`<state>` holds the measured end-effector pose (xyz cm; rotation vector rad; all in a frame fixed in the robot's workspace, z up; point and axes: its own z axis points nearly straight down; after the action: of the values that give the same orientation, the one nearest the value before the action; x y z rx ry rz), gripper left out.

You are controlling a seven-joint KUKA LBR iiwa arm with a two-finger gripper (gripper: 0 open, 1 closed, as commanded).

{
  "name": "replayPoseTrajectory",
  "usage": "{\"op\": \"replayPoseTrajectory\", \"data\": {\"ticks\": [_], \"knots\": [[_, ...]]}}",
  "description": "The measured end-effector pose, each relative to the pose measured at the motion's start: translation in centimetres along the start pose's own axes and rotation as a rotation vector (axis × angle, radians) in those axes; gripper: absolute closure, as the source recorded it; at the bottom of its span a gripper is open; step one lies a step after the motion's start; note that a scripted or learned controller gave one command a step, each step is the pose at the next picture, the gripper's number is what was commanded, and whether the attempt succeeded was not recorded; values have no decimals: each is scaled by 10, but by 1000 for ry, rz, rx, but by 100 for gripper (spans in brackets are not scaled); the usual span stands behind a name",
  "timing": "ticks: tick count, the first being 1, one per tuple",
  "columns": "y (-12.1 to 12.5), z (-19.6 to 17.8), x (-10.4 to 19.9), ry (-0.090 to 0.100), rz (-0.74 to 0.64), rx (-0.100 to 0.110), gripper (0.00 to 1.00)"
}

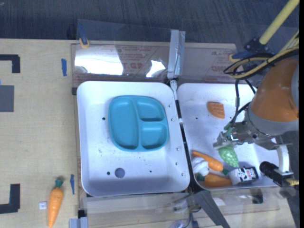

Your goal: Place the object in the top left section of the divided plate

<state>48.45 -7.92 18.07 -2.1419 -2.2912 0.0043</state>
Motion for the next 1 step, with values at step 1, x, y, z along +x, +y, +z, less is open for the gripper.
{"op": "replayPoseTrajectory", "data": {"ticks": [1], "knots": [[87,-49,13,-2,123,-1,100]]}}
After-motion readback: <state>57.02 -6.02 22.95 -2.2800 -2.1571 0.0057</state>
